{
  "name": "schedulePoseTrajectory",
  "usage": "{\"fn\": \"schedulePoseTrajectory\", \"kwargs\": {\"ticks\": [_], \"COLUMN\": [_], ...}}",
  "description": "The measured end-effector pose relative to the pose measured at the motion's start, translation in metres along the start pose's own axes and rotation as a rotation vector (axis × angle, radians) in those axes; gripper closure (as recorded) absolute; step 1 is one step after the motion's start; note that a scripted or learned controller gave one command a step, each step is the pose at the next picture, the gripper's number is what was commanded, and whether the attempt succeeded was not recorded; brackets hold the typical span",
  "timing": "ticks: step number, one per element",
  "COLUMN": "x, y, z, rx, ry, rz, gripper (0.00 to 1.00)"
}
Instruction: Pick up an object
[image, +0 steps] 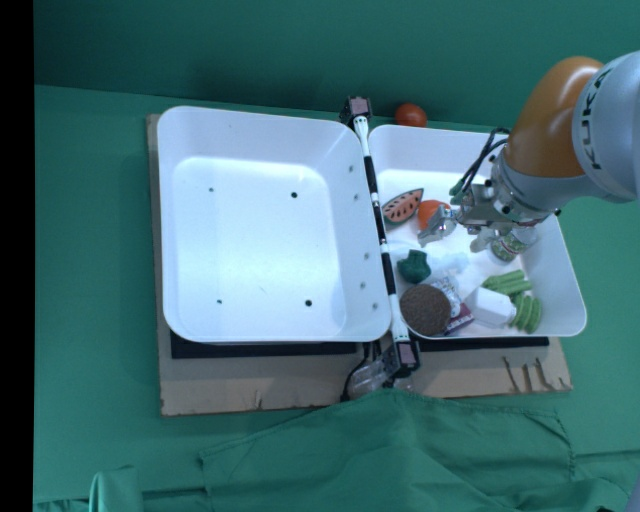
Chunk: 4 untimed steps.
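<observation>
Over the right bin (560, 262), reaching in from the right: grey arm (610, 100) with orange band (548, 115), wrist low above the bin's far half. Jaws down among the clutter, just beside a small orange ball (430, 211). Wide or narrow, cannot tell: metal parts and cables blur together there. Nothing seen held between them.

Crowded into that same bin, the things to pick from:
- watermelon slice (402, 205) near the dividing wall, just left of the orange ball
- dark green lump (413, 266) nearer the front, apart from the slice
- brown round disc (426, 308) at the front left corner, close to the wall
- white block (492, 308) to the right of the disc
- green pods (508, 282) behind the block, with another green pod (527, 312) just beside the block, along the front right rim
- small labelled bottle (513, 243) partly under the wrist, tilt unclear

Left of it, side by side and touching along the middle: left bin (175, 140), white, with a few dark specks on its floor. Between the two, a thin white rod (372, 190) with black clamps at far end (357, 107) and near end (400, 355).

Beyond the right bin's far rim, outside it on the green tabletop (90, 250): red tomato (410, 115). Beneath both bins, a sheet of cardboard (250, 395). At the near edge, rumpled green cloth (400, 455), overlapping the cardboard's front.
</observation>
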<state>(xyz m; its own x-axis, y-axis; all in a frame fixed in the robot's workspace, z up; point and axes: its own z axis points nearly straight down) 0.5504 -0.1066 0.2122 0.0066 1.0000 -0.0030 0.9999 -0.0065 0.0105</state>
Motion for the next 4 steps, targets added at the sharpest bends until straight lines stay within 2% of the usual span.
{"fn": "schedulePoseTrajectory", "kwargs": {"ticks": [1, 2, 3, 4], "x": [-0.049, 0.011, 0.032, 0.063], "y": [-0.075, -0.004, 0.026, -0.047], "z": [0.027, -0.029, -0.07, -0.068], "rx": [-0.008, -0.003, 0.0, 0.012], "ry": [0.0, 0.001, 0.001, 0.004], "rz": [0.002, -0.013, -0.007, -0.005], "gripper": [0.0, 0.0, 0.0, 0.0]}}
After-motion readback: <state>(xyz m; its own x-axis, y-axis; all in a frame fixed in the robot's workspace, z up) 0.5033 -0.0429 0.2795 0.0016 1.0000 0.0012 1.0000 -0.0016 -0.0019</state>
